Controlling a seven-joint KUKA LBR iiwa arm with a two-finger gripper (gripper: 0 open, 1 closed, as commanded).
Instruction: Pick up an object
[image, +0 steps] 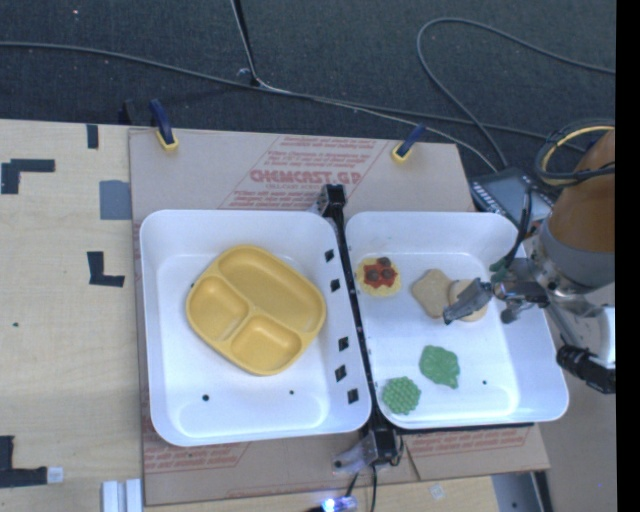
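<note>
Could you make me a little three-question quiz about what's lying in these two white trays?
1. True or false: the yellow divided plate lies in the same bin as the toy foods.
2. Which item lies nearest the gripper? A) the tan piece B) the round green piece C) the small pizza-like piece
3. How many green items lie in the right bin?

Key:
1. False; it lies alone in the left bin.
2. A.
3. Two: the round green piece and the leafy green piece.
</note>
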